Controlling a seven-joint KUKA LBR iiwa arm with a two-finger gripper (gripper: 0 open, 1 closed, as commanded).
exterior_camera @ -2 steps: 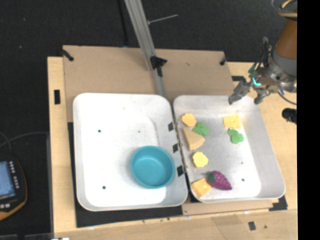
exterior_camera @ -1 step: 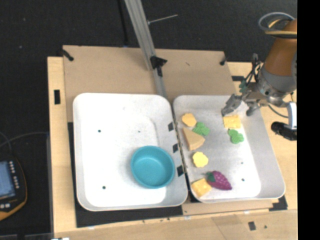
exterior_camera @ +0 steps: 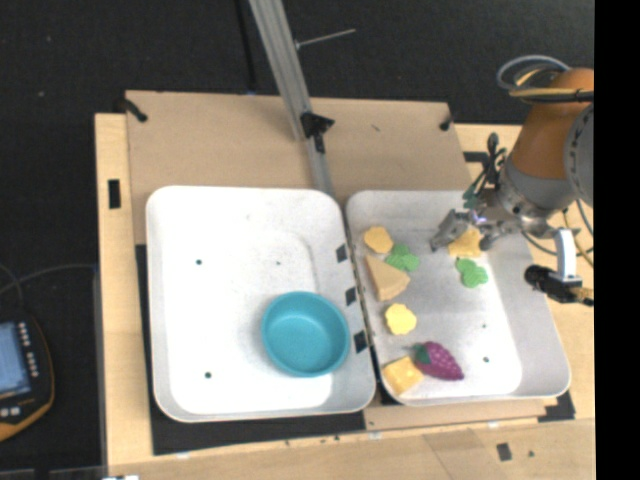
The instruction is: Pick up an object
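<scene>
Yellow piece [exterior_camera: 466,243] is sitting in the upper right part of the right bin [exterior_camera: 500,368], just under the gripper [exterior_camera: 462,230], which is hovering low over it with its fingers spread apart and nothing visibly caught between them. A green piece [exterior_camera: 473,275] is lying just below it, while a yellow disc [exterior_camera: 377,239], a green leaf shape [exterior_camera: 404,260], a tan wedge [exterior_camera: 387,279], another yellow lump [exterior_camera: 400,319], a purple fruit [exterior_camera: 438,360] and a yellow block [exterior_camera: 402,375] are lying along that bin's left side. A teal bowl [exterior_camera: 305,333] is resting in the left bin [exterior_camera: 200,228].
</scene>
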